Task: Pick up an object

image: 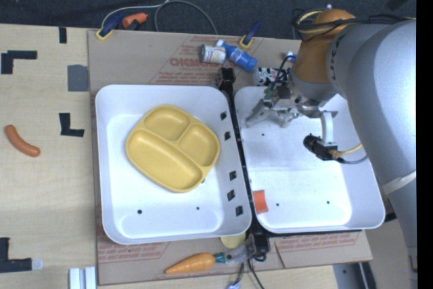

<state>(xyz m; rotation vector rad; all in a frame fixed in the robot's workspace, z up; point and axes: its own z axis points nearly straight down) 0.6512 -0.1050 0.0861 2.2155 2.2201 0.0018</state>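
Scanning from the left edge: a toy sausage (22, 141) lies on the bench at far left, outside the bins and out of the running.

The left bin (111, 213) holds a yellow divided plate (172, 147), flat on the floor, upper middle of the bin. Its large compartment faces the lower left and two small ones the upper right. Its outline is a rounded oblong, with the long axis seemingly running upper left to lower right, though the slant is slight.

A toy carrot (193, 262) lies below the bins at bottom centre, tip toward the left. A small bottle (230, 54) rests on the cardboard above them.

In the right bin (358, 210), a small orange block (258, 200) sits on the floor in the lower-left corner, just beside the dividing wall. It is near-square, a shade taller than wide, and points no clear way.

The gripper (270, 112) is low over the upper-left part of the right bin, well apart from the block. Released or clenched: cannot tell from this angle.

Progress, as a judgement: the pick is not yet done. Both candidate objects lie at rest on the bin floors. Still to do are closing in on one, grasping it and lifting it. The block is the nearer candidate.
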